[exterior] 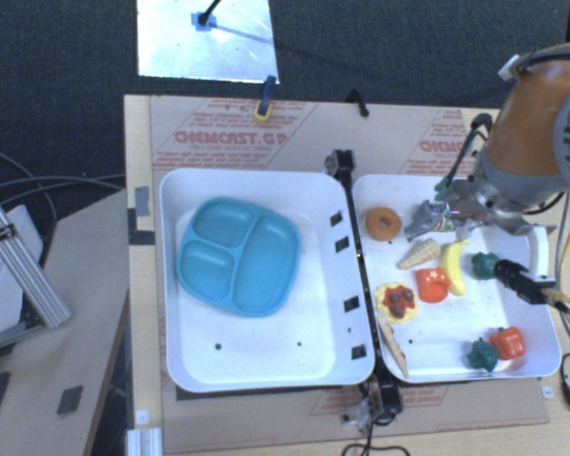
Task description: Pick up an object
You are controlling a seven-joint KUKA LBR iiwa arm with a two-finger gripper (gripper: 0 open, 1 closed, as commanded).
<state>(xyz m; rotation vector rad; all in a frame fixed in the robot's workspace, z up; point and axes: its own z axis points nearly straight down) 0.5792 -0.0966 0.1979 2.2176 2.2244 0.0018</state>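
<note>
So the end effector (435, 218) is sitting low over the upper part of the right bin (456, 329), in the right half of the frame. Honestly can't tell if it's apart or together from this angle, the metal bits all blur into each other. Nothing visibly clamped in it.

Closest stuff: a toy donut (383, 223) just to its left, near the bin's top-left corner, and a pale cone-shaped piece (420, 253) right below it. A toy banana (453, 266) lies just beside the cone's right end, running downward. Under those there's an orange-red toy (433, 285) touching the banana, and a small round pizza-looking piece (398, 300) to its left. A dark green toy (481, 263) sits right of the banana.

Further down, near the bottom right corner of that bin, an orange-red toy pepper (506, 342) is next to another green toy vegetable (482, 353). A long thin tan piece (393, 346) lies along the bin's left wall.

The arm (541, 131) comes in from the upper right. The left bin (266, 354) holds a blue divided plate (237, 255), lying flat. Both bins are on the bench (228, 141).
</note>
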